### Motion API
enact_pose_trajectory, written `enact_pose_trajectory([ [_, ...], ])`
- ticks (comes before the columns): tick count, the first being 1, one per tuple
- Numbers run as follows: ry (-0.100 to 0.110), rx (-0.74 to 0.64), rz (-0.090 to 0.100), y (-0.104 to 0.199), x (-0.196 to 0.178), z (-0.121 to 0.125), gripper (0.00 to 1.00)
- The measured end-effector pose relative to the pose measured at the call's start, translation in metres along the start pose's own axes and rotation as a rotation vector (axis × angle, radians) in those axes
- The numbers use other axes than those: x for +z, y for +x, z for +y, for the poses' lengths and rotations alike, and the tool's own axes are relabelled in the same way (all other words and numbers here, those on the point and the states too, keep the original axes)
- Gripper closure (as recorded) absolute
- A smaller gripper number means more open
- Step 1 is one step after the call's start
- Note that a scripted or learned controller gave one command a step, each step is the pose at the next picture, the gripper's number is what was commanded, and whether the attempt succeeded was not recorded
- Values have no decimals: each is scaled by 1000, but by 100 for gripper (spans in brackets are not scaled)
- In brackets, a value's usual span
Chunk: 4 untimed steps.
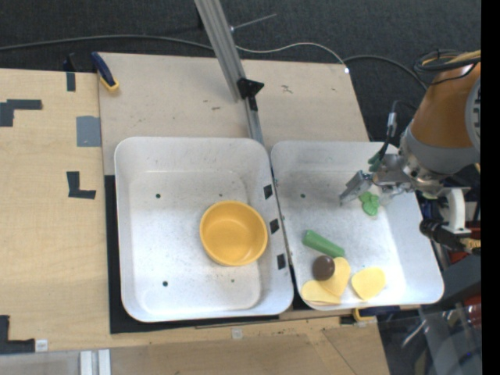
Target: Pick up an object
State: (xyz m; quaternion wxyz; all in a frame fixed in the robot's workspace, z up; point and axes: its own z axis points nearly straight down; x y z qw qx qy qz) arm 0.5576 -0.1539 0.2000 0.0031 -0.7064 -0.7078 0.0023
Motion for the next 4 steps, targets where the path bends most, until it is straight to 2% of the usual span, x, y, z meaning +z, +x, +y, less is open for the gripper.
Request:
enact_pose_trajectory([
  [2,-1,1,-1,-8,92,-4,0],
  [3,-4,-1,0,-8,79,-2,100],
  [4,-10,1,-2,-12,36,-2,100],
])
